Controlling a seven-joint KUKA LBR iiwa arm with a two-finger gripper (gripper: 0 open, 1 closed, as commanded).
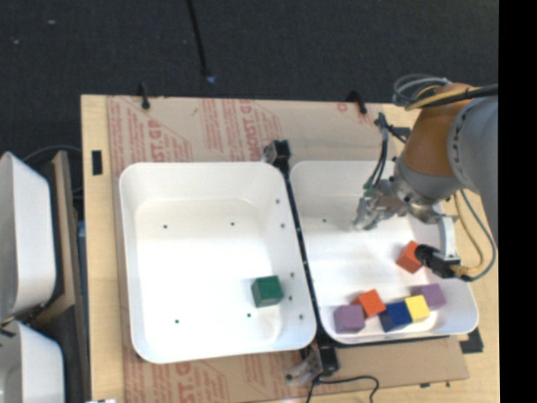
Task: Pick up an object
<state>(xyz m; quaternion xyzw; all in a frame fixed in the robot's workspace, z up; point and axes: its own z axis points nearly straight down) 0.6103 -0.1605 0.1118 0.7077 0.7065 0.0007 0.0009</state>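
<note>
The left bin (pixel 151 225) holds one green cube (pixel 267 291) near its front right corner. In the right bin (pixel 323 191), purple (pixel 350 317), orange (pixel 371 302), blue (pixel 393 316), yellow (pixel 417 308) and lilac (pixel 433 295) blocks crowd the front edge, with an orange-red block (pixel 409 257) by the right wall. The gripper (pixel 371 212) hovers over bare floor near the bin's back; its grip cannot be told. Descending here would likely close on nothing, and the packed cluster risks a jammed grasp.

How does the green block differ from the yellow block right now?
The green block sits alone in the left bin; the yellow block sits in the right bin, packed among other blocks near its front edge. The green block looks slightly larger and darker; the yellow block is bright. Both are small cubes resting on bin floors.
</note>
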